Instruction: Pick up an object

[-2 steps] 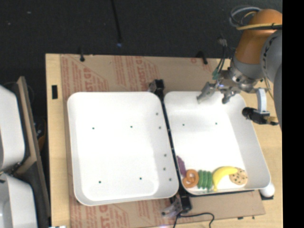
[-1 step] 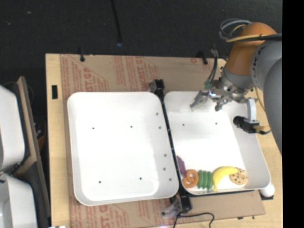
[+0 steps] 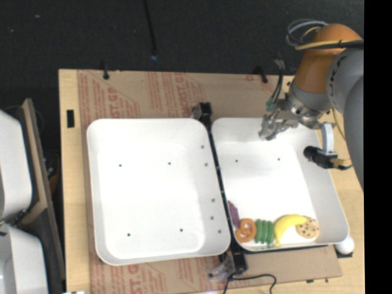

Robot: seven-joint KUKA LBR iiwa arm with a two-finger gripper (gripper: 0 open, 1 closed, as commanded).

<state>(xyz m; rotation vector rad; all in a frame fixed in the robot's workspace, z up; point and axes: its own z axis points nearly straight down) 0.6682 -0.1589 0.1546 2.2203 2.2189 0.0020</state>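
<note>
The arm is hanging over the far end of the right bin [image 3: 318, 182], its fingers [image 3: 269, 130] pointing down, nothing between them; whether they are spread or closed I cannot tell at this size. All the pickable things are lying well away from the fingers, bunched along the near wall: a pretzel [image 3: 245, 230], a green piece [image 3: 264, 231], a banana [image 3: 289, 224], a cookie [image 3: 307, 228]. Best play, I'd judge: carrying the fingers across to the pretzel at the row's end; straddling it squarely; staying off the wall.
</note>
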